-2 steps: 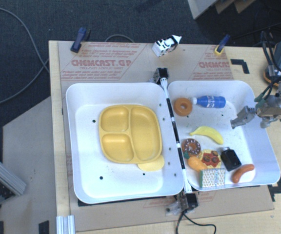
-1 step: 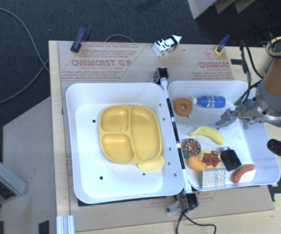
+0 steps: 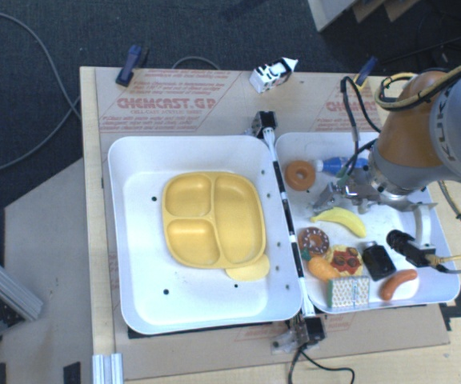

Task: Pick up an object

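Note:
My gripper point(image 3: 350, 197) hangs over the right bin point(image 3: 438, 294), just above a yellow banana point(image 3: 341, 220) that lies near the bin's middle. Nothing shows held in it. Left of the gripper is a brown donut point(image 3: 300, 175), and behind it a blue bottle with a white cap point(image 3: 336, 166). In front of the banana lie a chocolate sprinkled donut point(image 3: 314, 241), an orange piece point(image 3: 322, 268), a red pizza-like slice point(image 3: 347, 259), a small black block point(image 3: 377, 261), a white-green wafer point(image 3: 349, 292) and a red sausage point(image 3: 398, 283).
The left bin point(image 3: 130, 182) holds a yellow divided plate point(image 3: 214, 218) with a pale yellow disc point(image 3: 249, 272) poking out at its front edge. A black ridge point(image 3: 282, 206) separates the two bins. The grey and orange arm point(image 3: 422, 126) covers the right bin's back right corner.

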